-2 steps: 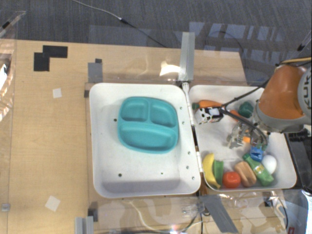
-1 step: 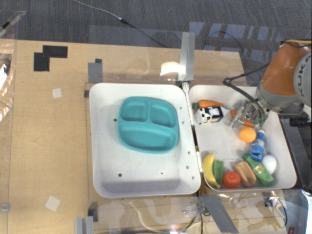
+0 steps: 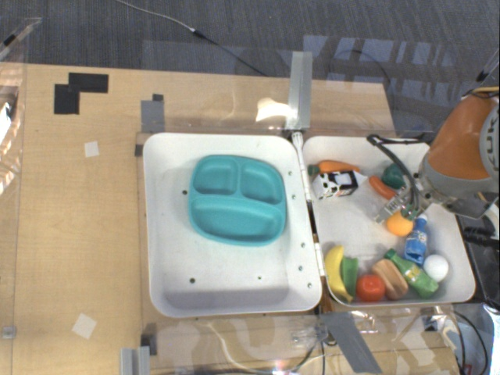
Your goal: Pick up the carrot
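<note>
- Camera view, from above at a slant: the bench (image 3: 70, 233) is pale wood and carries two shallow white bins side by side.
- Left bin (image 3: 168, 209) holds a teal divided plate (image 3: 237, 199), lying flat near the bin's middle.
- Right bin (image 3: 351, 217) holds a clutter of toy food, most of it along the near edge and right side.
- Grey arm (image 3: 461, 158) with its orange band comes in from the right, over the right bin's far right corner.
- Gripper (image 3: 402, 203) hangs low over the right side of the right bin, just above an orange ball-shaped fruit (image 3: 399, 224); I cannot tell how far it is open, and nothing can be made out in its hold.
- Carrot (image 3: 337, 166) lies on its side near the far left corner of the right bin, touching the black-and-white cow toy (image 3: 337, 183) just in front of it, and well apart from the gripper.
- Banana (image 3: 334, 269) curves along the near left corner, beside a red tomato (image 3: 370, 287) and a hot dog bun (image 3: 390, 278).
- Blue bottle (image 3: 416, 241) and a white egg (image 3: 436, 268) sit by the right wall.
</note>
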